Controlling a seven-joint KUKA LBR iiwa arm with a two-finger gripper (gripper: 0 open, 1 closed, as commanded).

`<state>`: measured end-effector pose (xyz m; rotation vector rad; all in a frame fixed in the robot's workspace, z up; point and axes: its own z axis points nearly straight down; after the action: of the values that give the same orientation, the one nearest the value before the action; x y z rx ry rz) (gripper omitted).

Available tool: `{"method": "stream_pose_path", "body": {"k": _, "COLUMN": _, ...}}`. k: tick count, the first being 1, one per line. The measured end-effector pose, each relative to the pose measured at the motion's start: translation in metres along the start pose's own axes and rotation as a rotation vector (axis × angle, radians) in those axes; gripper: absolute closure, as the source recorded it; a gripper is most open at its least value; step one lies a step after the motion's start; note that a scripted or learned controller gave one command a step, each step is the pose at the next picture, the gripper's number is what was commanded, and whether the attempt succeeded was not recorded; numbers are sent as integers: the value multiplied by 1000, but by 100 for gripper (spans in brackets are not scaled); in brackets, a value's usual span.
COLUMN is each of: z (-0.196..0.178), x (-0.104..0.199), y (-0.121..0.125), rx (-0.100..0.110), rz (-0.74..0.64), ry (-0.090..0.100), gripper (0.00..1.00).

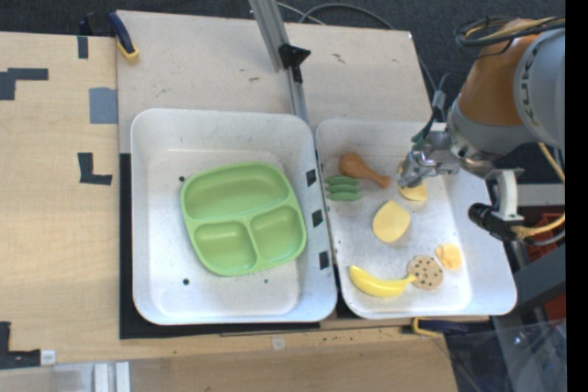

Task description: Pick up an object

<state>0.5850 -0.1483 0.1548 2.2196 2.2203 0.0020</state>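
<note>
Wooden bench (pixel 55 225) carried two white bins. Right bin (pixel 487 289), front to back: banana (pixel 377 283), cookie (pixel 424 271), orange piece (pixel 449 256), yellow slice (pixel 391 221), drumstick (pixel 361 168), green pods (pixel 344 188). Left bin (pixel 156 289) held a green tray (pixel 243 218). Arm came from right; gripper (pixel 415 172) sat low, touching a small yellow piece (pixel 414 193); grip state unclear.

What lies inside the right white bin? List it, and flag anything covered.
Inside the right white bin: brown drumstick-shaped toy, green ridged piece, pale yellow rounded piece, yellow banana, speckled round cookie, small orange piece. The tool partly covers another small yellow piece.
</note>
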Motion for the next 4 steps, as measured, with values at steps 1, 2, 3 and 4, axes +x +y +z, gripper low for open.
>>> {"method": "stream_pose_path", "body": {"k": 1, "z": -43, "x": 1, "y": -2, "rx": -1, "rz": -1, "ry": 0, "gripper": 100}}
{"method": "stream_pose_path", "body": {"k": 2, "z": -86, "x": 2, "y": 0, "rx": -2, "rz": -2, "ry": -1, "gripper": 100}}
{"method": "stream_pose_path", "body": {"k": 3, "z": -89, "x": 48, "y": -20, "rx": 4, "rz": -5, "ry": 2, "gripper": 100}}
{"method": "stream_pose_path", "body": {"k": 4, "z": -79, "x": 101, "y": -40, "rx": 6, "rz": -6, "ry": 2, "gripper": 100}}
